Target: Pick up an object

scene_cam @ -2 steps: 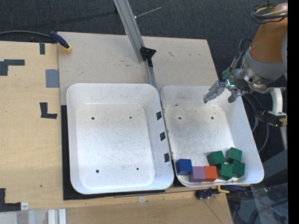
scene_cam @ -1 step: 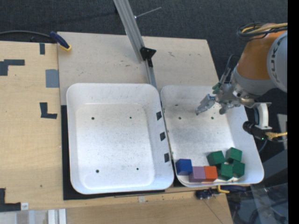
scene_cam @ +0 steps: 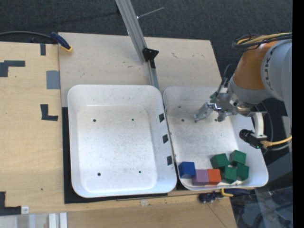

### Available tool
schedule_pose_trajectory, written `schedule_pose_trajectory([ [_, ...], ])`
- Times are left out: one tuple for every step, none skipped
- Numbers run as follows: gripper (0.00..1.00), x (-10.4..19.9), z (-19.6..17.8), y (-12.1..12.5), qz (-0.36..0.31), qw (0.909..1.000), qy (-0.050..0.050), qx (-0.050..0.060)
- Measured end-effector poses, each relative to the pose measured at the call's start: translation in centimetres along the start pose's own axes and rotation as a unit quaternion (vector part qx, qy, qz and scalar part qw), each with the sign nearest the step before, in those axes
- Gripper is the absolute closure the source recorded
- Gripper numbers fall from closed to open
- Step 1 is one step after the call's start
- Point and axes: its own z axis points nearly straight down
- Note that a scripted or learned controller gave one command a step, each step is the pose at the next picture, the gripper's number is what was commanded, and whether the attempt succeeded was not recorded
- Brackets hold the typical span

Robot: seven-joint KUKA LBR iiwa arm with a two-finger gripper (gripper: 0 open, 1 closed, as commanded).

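Note:
My gripper hangs over the upper middle of the right bin, open, with nothing between its fingers. The blocks lie at that bin's near edge, well below the gripper. A blue block sits at the left of the row. A purple block and an orange block follow it. Several green blocks cluster at the right corner.
The left bin stands beside the right one, their rims touching. A slanted metal rail runs from the top down to the bins' shared corner. Cables loop by the right bin's outer rim.

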Motion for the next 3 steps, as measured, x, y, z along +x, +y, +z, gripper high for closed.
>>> schedule_pose_trajectory([
  [0.00,0.1,5.2,-0.1,0.000,1.0000,0.000,-0.001],
  [1.00,0.2,3.9,0.0,-0.001,1.0000,0.001,-0.002],
  [1.00,0.1,-2.3,-0.2,0.000,1.0000,0.000,-0.006],
])
